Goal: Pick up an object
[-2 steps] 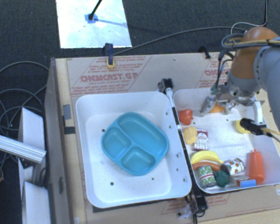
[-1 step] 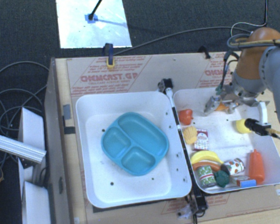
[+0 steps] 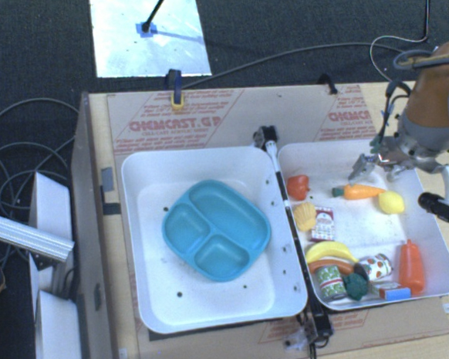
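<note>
My gripper hangs over the far right part of the right bin, its two fingers spread and nothing between them. Just below it lie an orange carrot and a yellow lemon. Further left in that bin are a red piece, a yellow ridged piece and a small carton. Along the near side lie a banana, a can, a green piece, a speckled ball and an orange bottle.
The left bin holds a blue divided plate. A black-edged wall separates the two bins. Cables run across the dark floor to the left and behind the bench.
</note>
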Tool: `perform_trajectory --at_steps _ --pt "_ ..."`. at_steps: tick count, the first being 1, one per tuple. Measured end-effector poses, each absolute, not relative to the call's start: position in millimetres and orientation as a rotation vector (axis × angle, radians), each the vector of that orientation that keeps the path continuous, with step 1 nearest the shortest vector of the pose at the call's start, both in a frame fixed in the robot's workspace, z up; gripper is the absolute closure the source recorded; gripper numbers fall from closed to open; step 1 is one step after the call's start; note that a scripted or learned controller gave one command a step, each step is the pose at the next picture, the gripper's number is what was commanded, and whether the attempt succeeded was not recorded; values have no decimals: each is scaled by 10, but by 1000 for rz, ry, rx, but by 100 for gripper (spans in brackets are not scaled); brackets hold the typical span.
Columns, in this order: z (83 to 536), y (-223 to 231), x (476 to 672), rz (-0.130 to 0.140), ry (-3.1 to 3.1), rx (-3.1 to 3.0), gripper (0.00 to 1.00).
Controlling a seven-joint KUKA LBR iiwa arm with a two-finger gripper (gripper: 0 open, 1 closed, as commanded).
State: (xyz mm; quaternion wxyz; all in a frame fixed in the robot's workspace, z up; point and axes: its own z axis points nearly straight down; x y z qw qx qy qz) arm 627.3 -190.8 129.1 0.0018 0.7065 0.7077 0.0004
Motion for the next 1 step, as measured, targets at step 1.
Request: perform_trajectory --at_steps 1 --pt "1136 -2066 5788 -1 2221 2220 0"
